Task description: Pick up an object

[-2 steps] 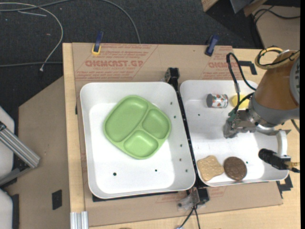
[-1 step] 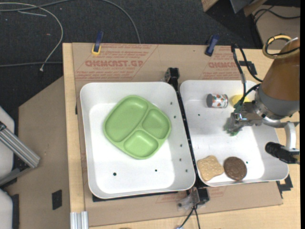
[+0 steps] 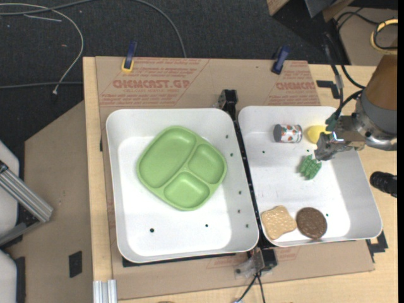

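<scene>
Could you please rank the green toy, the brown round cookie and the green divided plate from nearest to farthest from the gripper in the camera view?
From the gripper:
1. green toy, right bin, just below-left of the gripper.
2. brown round cookie, right bin's lower edge.
3. green divided plate, in the left bin.

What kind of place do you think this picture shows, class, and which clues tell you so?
Probably a robotics lab test bench: a robot arm reaching over two white bins, toy food such as a cookie, and loose cables on the floor.
</scene>
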